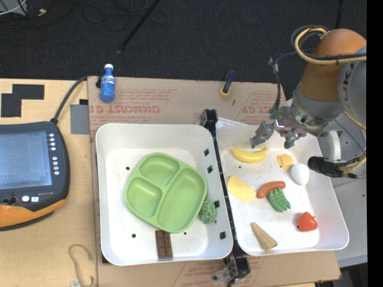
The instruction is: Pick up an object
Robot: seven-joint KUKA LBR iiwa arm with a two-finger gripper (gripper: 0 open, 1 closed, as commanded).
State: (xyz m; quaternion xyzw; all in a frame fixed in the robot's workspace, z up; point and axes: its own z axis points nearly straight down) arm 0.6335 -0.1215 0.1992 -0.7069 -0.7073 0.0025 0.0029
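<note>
Camera view — green plate (166, 191) in left bin (114, 154); open claw (276, 135) above banana (250, 155).

The hand (276, 135) hangs over the far part of the right bin (335, 235). Just below the hand lies the banana (249, 155). Nearer the camera from the hand lie the lemon (240, 188), the sausage (270, 188) and the cone (263, 236). To the hand's right lies the egg (299, 174). Well left of the hand, in the left bin (114, 220), rests the divided plate (166, 191), with the broccoli (207, 211) touching its right edge.
</note>
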